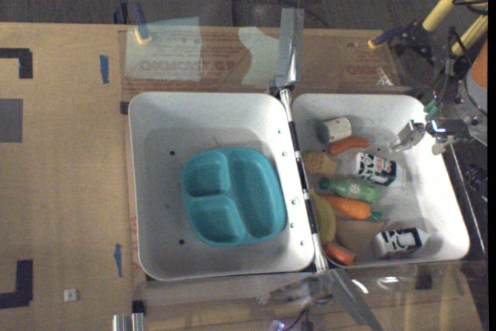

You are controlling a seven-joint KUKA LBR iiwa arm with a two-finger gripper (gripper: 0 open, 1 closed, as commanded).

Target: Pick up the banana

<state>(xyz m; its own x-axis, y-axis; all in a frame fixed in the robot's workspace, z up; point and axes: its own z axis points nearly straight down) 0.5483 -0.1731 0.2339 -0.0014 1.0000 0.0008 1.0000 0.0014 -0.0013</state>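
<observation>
Two shallow white plastic bins sat side by side on the worktop: a left bin (155,120) and a right bin (442,190). The left bin held one thing, a teal plastic plate with three compartments (232,196). The right bin held the rest. There was one yellow banana (325,219). There were two black-and-white cow-patterned milk cartons, one near the middle (376,168) and one toward the near corner (400,241). One green plastic bottle (350,189) lay there. One orange carrot (350,207) lay there, and one orange-red sausage-shaped piece (348,145). One small grey can (335,128) was counted, and one tan bread-like lump (319,163).
</observation>
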